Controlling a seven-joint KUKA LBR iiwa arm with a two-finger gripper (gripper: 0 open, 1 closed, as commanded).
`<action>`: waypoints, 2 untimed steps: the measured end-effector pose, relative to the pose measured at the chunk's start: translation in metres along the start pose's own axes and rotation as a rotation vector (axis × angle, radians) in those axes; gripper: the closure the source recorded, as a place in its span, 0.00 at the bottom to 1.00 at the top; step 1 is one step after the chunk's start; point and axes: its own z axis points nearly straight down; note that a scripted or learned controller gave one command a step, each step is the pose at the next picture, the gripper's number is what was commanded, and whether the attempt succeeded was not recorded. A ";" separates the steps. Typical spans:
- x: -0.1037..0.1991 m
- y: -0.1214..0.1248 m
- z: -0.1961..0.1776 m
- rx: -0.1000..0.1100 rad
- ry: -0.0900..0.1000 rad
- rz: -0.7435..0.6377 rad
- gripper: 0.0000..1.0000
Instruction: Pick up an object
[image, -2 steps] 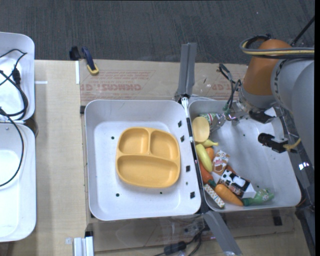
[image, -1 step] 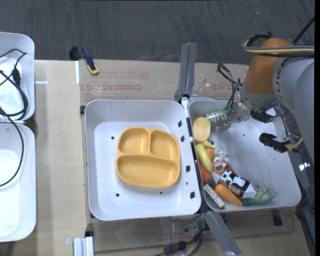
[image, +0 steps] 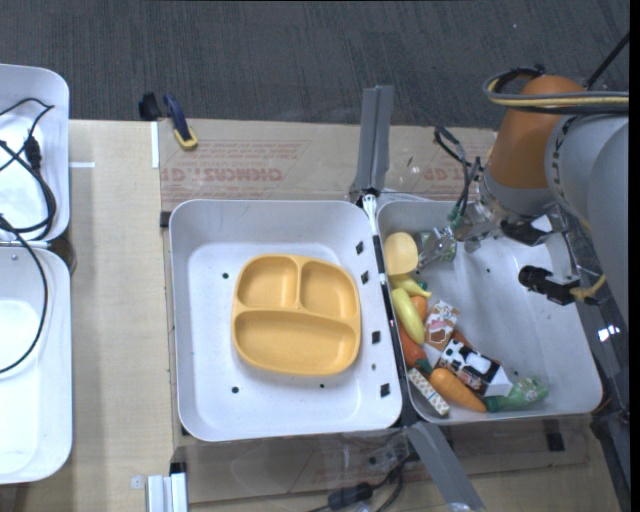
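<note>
Nearest me, at the bottom edge of the right bin (image: 560, 400), I see a carrot (image: 458, 388) lying across a small white tray (image: 428, 396), with a green vegetable (image: 520, 393) just beside its tip. Just above those sits a black-and-white printed carton (image: 470, 365), tilted, and next to it a small packet with a red and white print (image: 440, 322). Along that bin's left wall I make out a banana (image: 408, 315) standing lengthwise, something orange-red (image: 413, 352) tucked below it, and a pale yellow rounded fruit (image: 400, 252) at the upper end, touching the wall.

The left bin (image: 200, 380) holds a yellow divided plate (image: 297, 315), three compartments, sitting flat near the middle.

Farther back in the right bin, the gripper (image: 440, 245) is low over the upper left corner, just beside the yellow fruit. From my seat I cannot tell how wide it stands or whether it has hold of anything; the metal parts there blur together. The grey arm (image: 600, 180) with its orange band (image: 525, 140) reaches in from the right, cables looped over it.

Beyond the bins, on the cardboard-covered bench (image: 260, 160), lies a blue and yellow clamp (image: 178, 120). Two white basins (image: 30, 300) with black cables (image: 25, 190) draped across them sit at far left.
</note>
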 end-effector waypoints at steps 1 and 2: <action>-0.001 -0.002 -0.008 0.005 0.002 0.002 1.00; -0.018 -0.001 -0.064 -0.023 -0.009 0.060 1.00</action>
